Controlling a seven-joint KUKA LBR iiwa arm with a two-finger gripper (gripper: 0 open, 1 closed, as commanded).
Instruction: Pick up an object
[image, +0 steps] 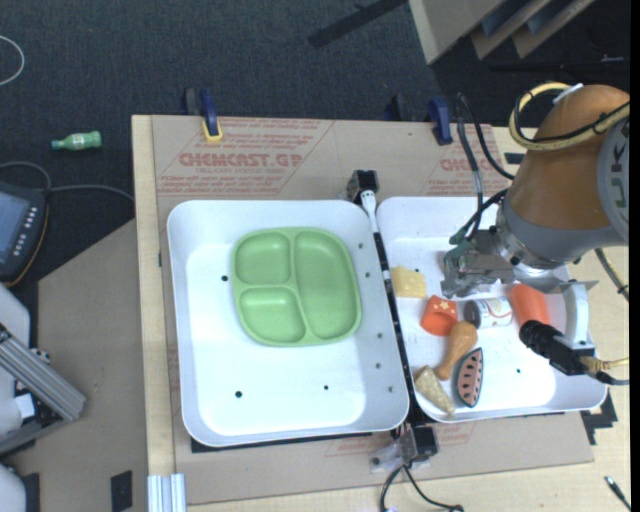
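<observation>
We are looking at a robotics lab: a brown board is sitting clamped over dark carpet, carrying two white bins, with loose cables, a handheld controller and aluminium framing lying alongside.

Even overhead light, soft shadows (slight blur), white bins bright.
</observation>
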